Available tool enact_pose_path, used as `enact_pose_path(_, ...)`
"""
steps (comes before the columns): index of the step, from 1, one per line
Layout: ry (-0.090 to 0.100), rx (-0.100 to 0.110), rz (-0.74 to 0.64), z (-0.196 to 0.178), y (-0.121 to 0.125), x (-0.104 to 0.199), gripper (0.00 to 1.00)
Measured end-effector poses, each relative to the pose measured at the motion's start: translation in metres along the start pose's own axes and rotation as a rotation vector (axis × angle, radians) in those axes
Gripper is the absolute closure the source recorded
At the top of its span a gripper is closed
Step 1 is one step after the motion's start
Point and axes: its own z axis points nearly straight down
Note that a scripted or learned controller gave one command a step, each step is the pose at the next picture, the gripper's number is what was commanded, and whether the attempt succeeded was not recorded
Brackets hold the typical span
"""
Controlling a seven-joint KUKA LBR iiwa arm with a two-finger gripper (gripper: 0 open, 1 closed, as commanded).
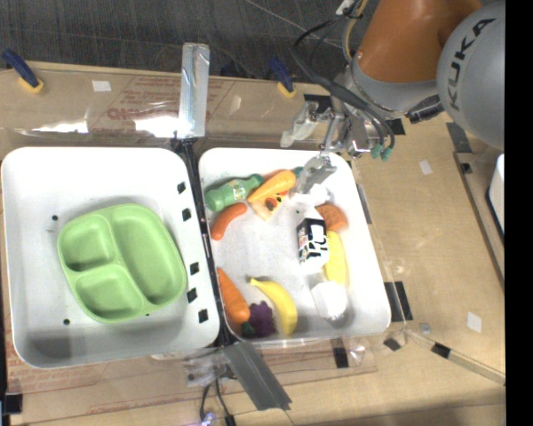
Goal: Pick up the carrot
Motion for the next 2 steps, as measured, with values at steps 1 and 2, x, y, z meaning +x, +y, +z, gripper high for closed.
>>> enact_pose_path(1, 0.008, -0.002, 0.334, 0.126, -0.016, 0.009, 0.00)
enact_pose_path(2, -0.002, 0.001, 0.286, 0.179, -0.026, -0.013, 0.00)
